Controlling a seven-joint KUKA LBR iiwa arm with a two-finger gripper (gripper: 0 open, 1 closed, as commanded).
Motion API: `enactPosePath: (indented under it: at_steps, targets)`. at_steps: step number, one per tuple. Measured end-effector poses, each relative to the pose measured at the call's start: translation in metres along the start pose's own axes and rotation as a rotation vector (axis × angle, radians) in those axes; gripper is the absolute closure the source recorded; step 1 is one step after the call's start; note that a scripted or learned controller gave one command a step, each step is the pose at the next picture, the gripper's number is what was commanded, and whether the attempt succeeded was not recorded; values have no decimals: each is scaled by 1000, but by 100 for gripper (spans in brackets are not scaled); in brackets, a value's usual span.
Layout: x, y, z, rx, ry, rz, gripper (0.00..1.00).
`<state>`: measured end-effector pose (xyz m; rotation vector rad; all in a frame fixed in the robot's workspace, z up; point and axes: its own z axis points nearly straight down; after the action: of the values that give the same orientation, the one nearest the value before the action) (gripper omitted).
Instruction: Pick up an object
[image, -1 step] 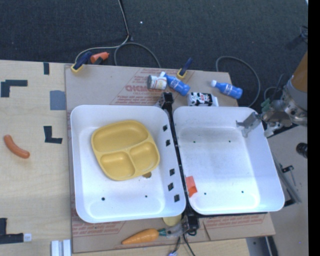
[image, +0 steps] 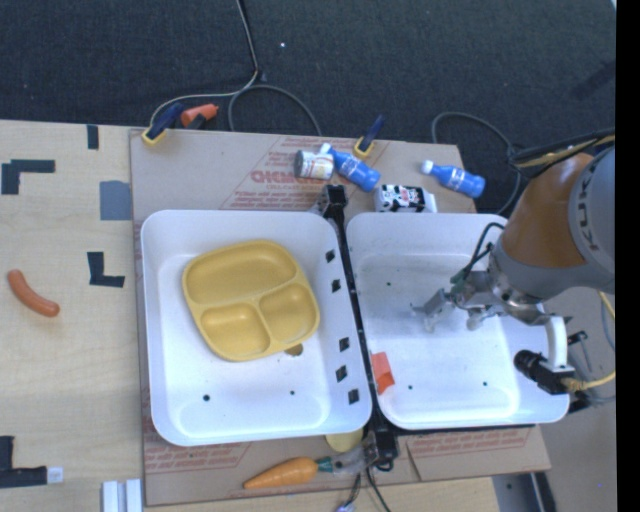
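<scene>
The grey arm with its orange band reaches in over the right-hand shallow white plastic bin (image: 500, 395), and its two-finger metal gripper (image: 432, 311) hangs low over that bin's floor with the tips pointing away from the arm, toward the divider between the bins. Nothing sits between the tips, so I judge this to be the search or approach step, with no pick made. How the tool is set, spread or pressed together, I cannot tell: the tips are small, grey and blur into the pale floor. The nearest thing to take is a small orange-red block (image: 382, 372), just beyond and below the gripper, against the bin's near-left wall. A yellow three-compartment plastic plate (image: 250, 298) lies well beyond the tool in the left-hand white bin (image: 160, 330). The next move probably calls for shifting over the block, then descending squarely. The wall beside the block leaves little room, and a dark spot under the plate's edge is partly hidden.
</scene>
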<state>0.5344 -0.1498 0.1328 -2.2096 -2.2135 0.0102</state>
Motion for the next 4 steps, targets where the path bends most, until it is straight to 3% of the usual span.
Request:
enactPosePath:
  at_steps: [1, 2, 3, 4]
  targets:
    - [58, 37, 36, -11, -3, -5, 0]
    - [47, 138, 47, -21, -8, -3, 0]
    - [47, 136, 35, -18, -9, -2, 100]
    - [145, 86, -58, -18, -1, -8, 100]
